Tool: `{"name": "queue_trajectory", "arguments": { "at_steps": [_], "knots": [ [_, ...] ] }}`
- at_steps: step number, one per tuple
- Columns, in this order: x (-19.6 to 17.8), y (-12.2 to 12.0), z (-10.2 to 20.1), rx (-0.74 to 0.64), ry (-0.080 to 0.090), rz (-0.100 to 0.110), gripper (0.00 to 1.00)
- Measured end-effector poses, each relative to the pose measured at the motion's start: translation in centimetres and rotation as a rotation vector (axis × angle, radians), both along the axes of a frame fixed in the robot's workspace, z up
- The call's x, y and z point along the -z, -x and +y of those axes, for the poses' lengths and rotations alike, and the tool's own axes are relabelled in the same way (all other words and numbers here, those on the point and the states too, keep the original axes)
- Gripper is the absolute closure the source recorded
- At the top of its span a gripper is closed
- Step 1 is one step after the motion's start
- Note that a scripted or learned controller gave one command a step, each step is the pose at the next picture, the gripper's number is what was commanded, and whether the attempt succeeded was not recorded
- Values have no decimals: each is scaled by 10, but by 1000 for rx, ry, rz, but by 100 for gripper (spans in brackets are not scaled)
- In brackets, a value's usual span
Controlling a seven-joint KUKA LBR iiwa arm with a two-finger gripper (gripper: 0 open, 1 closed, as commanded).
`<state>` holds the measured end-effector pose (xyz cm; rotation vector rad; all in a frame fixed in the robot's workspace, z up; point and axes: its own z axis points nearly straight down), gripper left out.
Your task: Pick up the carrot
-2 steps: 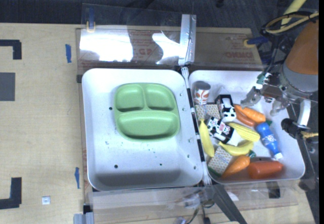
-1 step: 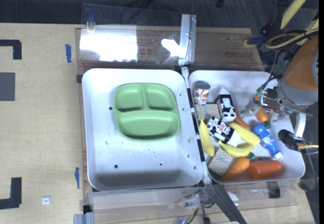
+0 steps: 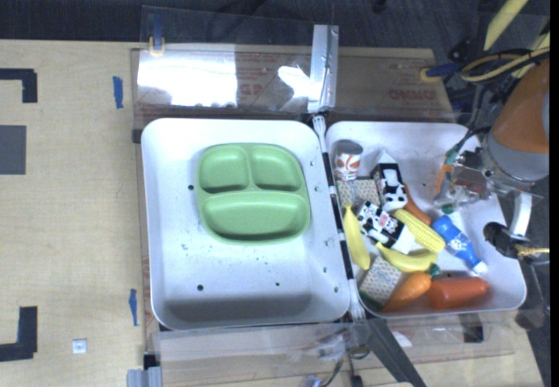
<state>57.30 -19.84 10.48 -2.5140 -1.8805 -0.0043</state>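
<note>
The carrot lies at the lower edge of the right bin, beside a red sausage and just below a banana. The arm enters at the right edge of the frame, its gripper above the bin's right side; I cannot tell whether it is open or closed. A green divided plate sits in the left bin.

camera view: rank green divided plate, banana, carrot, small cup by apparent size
1. green divided plate, by far the largest.
2. banana, long and curved, partly covered by other items.
3. carrot, close to the banana's visible part; this ranking is unsure.
4. small cup, smallest, though it stands farther from the camera.
</note>
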Motion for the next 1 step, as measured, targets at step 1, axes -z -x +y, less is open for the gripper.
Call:
{"name": "queue_trajectory", "arguments": {
  "at_steps": [1],
  "knots": [
    [0,0,1,-1,-2,0,0]
  ]
}}
